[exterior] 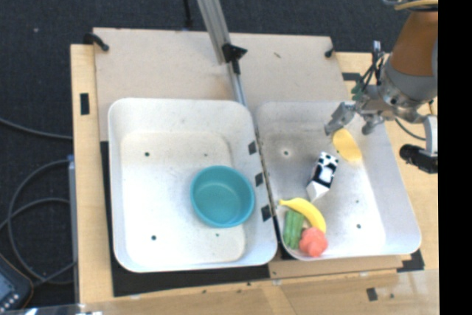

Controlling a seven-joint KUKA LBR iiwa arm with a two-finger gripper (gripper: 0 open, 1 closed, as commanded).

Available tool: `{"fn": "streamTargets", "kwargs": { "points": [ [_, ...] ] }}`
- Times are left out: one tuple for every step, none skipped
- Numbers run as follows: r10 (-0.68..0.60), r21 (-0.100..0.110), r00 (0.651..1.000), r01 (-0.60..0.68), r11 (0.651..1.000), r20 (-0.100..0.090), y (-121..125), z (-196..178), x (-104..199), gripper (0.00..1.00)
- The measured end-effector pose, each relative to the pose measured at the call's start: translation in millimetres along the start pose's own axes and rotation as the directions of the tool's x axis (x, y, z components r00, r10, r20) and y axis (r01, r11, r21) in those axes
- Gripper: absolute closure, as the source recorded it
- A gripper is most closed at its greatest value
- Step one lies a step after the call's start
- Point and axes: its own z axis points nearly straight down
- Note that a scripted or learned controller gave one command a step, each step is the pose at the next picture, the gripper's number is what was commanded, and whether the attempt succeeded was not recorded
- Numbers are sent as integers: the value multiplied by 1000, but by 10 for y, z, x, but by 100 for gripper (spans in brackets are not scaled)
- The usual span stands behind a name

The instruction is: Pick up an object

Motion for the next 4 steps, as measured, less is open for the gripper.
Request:
{"fn": "streamTargets", "kwargs": {
  "points": [
    [-1, 0, 1000, 1, 1000, 1, 0, 0, -1, 0],
    [4, 6, 1000, -4, 1000, 0, -29, 620, -61, 0],
    [5, 2, 1000, -5, 1000, 1, -31, 1046, -73, 0],
    [5, -4, 1000, -5, 1000, 3, -17, 911, -84, 100]
  ]
}}
